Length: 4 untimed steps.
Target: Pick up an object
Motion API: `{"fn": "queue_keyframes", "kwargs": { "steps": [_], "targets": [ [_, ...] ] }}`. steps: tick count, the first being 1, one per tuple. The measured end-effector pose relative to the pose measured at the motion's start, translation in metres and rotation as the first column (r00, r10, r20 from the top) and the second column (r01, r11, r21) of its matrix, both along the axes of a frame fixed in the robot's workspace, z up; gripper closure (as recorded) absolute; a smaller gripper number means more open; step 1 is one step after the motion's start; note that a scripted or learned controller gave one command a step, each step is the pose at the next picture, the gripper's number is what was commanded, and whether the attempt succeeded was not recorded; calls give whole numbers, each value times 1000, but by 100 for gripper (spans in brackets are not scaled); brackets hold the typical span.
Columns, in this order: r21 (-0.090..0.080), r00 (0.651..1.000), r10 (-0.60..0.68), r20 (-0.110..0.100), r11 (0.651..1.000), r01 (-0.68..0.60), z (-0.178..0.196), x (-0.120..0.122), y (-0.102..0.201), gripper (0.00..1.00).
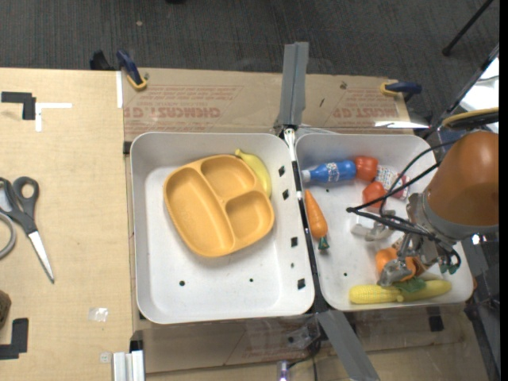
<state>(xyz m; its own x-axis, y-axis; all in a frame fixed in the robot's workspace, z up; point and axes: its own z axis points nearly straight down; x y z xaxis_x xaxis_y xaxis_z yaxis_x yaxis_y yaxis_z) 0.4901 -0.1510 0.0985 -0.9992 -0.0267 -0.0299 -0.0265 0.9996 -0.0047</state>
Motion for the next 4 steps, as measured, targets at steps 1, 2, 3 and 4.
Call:
{"fn": "queue_keyframes", "kwargs": {
  "steps": [1, 2, 3, 4],
  "targets": [
    [1, 1000, 4, -7, 1000, -4, 8, -1, 1, 100],
    [1, 1000, 4, -6, 1000, -4, 8, -1, 1, 0],
    [3, 999, -29, -16, 1000, 29, -4, 9, 20, 0],
    [5, 993, -119, -24, 993, 119, -5, 92, 5, 0]
  ]
}}
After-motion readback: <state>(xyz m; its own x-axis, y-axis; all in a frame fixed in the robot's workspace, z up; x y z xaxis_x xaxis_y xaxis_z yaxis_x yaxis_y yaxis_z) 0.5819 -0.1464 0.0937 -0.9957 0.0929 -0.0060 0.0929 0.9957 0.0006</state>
